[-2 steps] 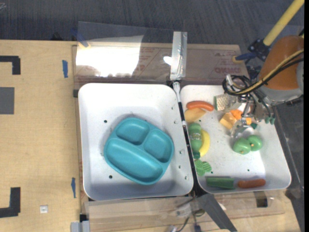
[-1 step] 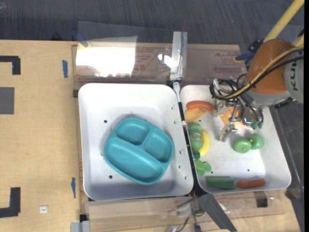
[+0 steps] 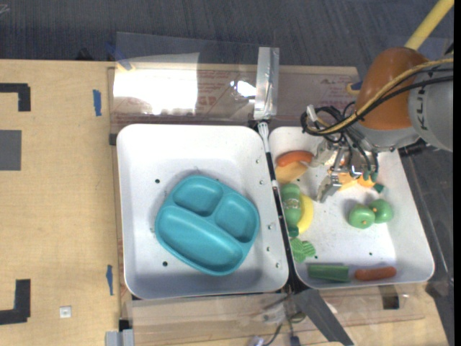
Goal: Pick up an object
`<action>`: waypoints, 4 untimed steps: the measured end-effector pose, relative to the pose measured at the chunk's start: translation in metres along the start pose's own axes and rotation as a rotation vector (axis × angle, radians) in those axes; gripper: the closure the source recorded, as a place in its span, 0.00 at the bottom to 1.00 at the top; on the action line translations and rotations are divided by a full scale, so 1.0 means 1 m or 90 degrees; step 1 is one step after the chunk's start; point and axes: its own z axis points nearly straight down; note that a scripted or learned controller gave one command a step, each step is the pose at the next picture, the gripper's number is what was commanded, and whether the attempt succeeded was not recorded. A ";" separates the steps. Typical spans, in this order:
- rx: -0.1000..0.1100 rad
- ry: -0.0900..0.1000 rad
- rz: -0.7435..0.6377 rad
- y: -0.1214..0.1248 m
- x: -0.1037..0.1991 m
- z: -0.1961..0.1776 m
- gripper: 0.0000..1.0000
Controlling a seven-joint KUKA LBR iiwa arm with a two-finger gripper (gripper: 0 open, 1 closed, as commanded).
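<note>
From the camera above the bench, I hung over the right bin [image 3: 403,262], my gripper [image 3: 335,182] low among the toy food near that bin's far left corner. My fingers pointed down and stood a little apart, with nothing visibly between them; I could not make out any object clamped there. Taking the right bin as the mark: the orange-and-red fruit [image 3: 292,164] lay at its far left, just left of my fingertips. A small orange piece [image 3: 358,182] sat just right of them, partly under my wrist. The yellow banana [image 3: 305,213] and a green piece [image 3: 290,197] lay along the bin's left wall, nearer than me. The two green apples [image 3: 369,214] rested toward its middle right. A dark green vegetable [image 3: 328,271] and a red sausage [image 3: 375,272] lay along its near wall.

I judged I was at the descent-and-grasp step, not yet holding. The next move called for settling over one piece, closing, then lifting straight.
</note>
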 end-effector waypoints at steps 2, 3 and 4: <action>-0.003 0.013 -0.241 0.007 -0.018 -0.001 0.00; -0.001 -0.011 -0.240 0.009 -0.025 -0.015 1.00; 0.000 -0.016 -0.248 0.031 -0.027 -0.191 1.00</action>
